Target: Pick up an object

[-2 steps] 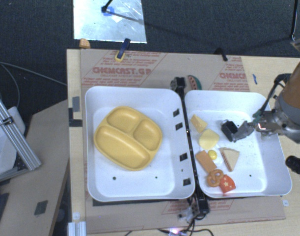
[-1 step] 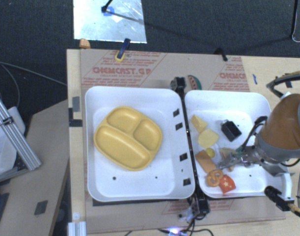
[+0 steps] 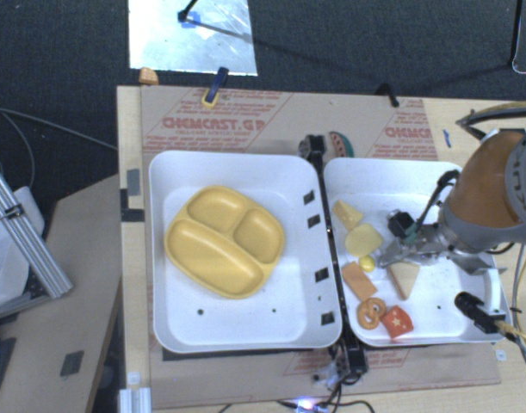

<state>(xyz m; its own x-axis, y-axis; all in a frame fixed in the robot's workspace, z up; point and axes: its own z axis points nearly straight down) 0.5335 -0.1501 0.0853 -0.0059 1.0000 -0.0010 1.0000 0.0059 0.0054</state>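
Table (image 3: 271, 114): cardboard-topped, bearing two shallow white bins side by side.

Left bin (image 3: 181, 321): holds one yellow divided plate (image 3: 225, 240), three compartments, nothing on it.

Right bin (image 3: 435, 321): holds the candidate objects, clustered along its left half. Pale yellow block (image 3: 347, 213) at the top; rounded yellow piece (image 3: 362, 241) below it, with a small yellow ball (image 3: 367, 263) just beside; orange slab (image 3: 359, 280); pretzel-shaped ring (image 3: 371, 313); red piece (image 3: 397, 321) touching the ring; cream wedge (image 3: 404, 279) near the middle.

Gripper (image 3: 390, 256): low in the right bin, reaching from the right, its tip between the rounded yellow piece and the cream wedge. Jaws: whether spread or pressed together cannot be told; nothing is visibly pinched.

Handling note (judgement): the pieces lie crowded, so a clean grasp needs the jaws centred on a single item, likely the wedge or the rounded piece, with neighbours left outside. Descend straight, close fully, then lift slowly to confirm hold.
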